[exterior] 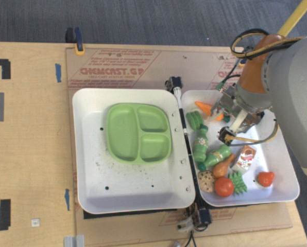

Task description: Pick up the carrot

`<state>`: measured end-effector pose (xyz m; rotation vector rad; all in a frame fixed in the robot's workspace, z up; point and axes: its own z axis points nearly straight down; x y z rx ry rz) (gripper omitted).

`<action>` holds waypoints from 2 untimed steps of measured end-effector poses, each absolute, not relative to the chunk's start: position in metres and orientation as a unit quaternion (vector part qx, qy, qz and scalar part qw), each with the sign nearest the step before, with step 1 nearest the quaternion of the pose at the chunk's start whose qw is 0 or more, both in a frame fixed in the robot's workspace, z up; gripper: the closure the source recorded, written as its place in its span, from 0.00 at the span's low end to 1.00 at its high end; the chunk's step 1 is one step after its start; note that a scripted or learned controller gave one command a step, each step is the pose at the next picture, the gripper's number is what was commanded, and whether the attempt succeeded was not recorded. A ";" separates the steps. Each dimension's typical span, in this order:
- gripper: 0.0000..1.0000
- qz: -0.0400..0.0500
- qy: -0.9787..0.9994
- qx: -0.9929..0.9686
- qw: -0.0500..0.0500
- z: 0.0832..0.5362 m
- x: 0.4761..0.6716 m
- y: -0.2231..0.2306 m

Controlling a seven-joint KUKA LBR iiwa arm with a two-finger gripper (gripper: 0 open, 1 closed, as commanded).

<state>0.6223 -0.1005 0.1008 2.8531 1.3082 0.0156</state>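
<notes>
Tool low in right bin, grip state unreadable; carrot just left, long axis left-right, tip pointing left.

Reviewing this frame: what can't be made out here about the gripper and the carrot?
- Gripper: in the camera view, wrist and cables cover the fingertips; open or shut can't be told.
- Carrot: its right end runs under the gripper, so contact is unclear.
- Right bin: its upper right part is hidden by the arm.

Grey arm, orange wrist band, black cables
</notes>
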 end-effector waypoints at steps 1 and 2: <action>0.00 -0.006 0.289 0.957 -0.007 0.089 0.635 -0.095; 0.00 0.000 0.106 0.994 -0.004 0.089 0.644 -0.102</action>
